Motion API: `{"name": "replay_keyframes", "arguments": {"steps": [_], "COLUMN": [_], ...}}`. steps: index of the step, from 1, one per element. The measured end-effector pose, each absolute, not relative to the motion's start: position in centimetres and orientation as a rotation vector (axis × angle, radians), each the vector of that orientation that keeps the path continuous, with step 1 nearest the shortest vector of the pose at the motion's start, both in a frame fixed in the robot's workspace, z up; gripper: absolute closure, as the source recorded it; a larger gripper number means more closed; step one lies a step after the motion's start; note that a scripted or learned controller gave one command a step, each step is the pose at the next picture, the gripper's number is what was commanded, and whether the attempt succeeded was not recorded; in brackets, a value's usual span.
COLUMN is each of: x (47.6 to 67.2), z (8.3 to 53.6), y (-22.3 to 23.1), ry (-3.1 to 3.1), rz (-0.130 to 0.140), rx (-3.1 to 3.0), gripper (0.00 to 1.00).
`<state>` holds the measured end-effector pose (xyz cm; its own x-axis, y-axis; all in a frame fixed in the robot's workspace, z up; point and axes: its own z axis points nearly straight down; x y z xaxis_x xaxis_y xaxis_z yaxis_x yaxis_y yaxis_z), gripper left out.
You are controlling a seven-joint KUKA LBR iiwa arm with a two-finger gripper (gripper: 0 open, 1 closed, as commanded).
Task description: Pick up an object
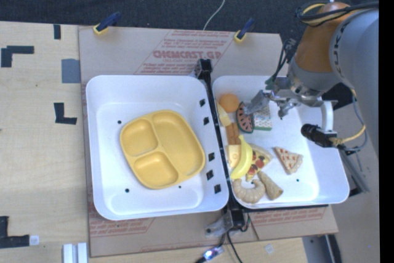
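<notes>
My gripper point(268, 105) hangs over the back of the right bin point(320, 185), fingers spread and nothing visibly held between them. Just below it lie a white and green packet point(263, 122) and a dark watermelon slice point(245, 121). An orange ball point(228, 101) sits at the bin's back left. Toward the front are a yellow banana point(245, 158), a pizza slice point(288, 159), a bread ring point(249, 193) and a brown cone point(270, 185).
The left bin point(104, 101) holds a yellow divided plate point(161, 148). A black divider point(212, 126) runs between the bins. The grey and orange arm point(326, 40) fills the upper right; a black part of it point(317, 134) overhangs the right bin's right side.
</notes>
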<state>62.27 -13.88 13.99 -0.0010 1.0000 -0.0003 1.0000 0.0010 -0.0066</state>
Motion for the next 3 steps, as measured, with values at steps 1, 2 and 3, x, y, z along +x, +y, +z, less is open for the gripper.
{"name": "replay_keyframes", "arguments": {"steps": [1, 2, 3], "x": [62.1, 62.6, 62.8], "z": [8.5, 10.5, 14.8], "y": [-13.7, -13.9, -13.5], "ry": [-2.221, -2.230, -2.225], "rz": [0.008, -0.006, -0.003], "rx": [-2.216, -2.225, -2.222], "gripper": [0.00, 1.00, 1.00]}}
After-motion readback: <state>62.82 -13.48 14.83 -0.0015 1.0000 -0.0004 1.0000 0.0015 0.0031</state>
